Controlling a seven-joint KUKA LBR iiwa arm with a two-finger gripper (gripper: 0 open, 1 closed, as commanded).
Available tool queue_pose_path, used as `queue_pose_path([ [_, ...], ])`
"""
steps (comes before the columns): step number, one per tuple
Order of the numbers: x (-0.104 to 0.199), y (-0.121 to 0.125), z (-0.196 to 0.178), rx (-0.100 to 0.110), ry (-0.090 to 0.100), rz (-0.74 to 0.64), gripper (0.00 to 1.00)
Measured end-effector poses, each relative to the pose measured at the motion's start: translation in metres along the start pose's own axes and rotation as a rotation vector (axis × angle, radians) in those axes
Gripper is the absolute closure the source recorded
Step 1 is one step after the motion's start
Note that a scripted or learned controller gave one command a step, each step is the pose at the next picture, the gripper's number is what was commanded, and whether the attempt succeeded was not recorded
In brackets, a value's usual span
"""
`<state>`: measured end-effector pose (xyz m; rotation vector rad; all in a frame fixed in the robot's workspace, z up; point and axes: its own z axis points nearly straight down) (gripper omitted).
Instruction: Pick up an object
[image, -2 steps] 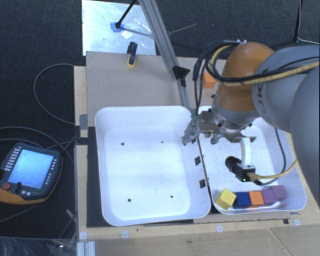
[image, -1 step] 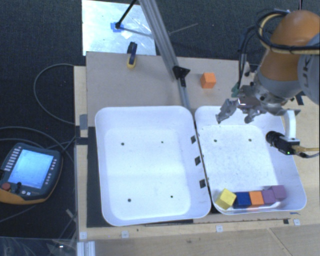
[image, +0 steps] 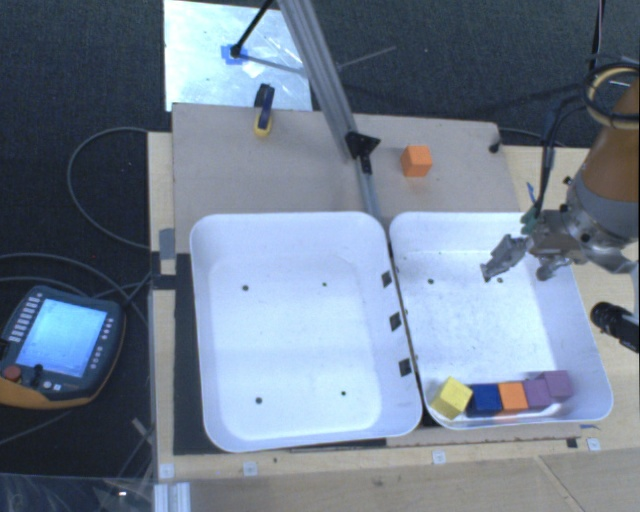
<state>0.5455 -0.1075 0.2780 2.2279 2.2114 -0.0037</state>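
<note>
You've got two white bins (image: 300, 230), and the right one has a yellow cube (image: 452, 396), blue cube (image: 486, 399), orange cube (image: 513, 396) and purple cube (image: 554, 386). Another orange block (image: 417, 160) sits on tan board (image: 300, 160).

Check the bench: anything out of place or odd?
One orange cube sits on the bench behind the bins, outside both. The other blocks, yellow, blue, orange and two purple, are lined up against the right bin's near wall. Nothing looks spilled or damaged.
</note>
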Motion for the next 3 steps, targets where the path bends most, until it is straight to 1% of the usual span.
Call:
queue_pose_path([
  [1, -0.017, -0.008, 0.102, 0.006, 0.004, -0.006, 0.00],
  [2, 0.030, 0.032, 0.052, -0.008, 0.004, -0.018, 0.00],
  [3, 0.018, -0.042, 0.140, 0.010, 0.005, -0.005, 0.00],
])
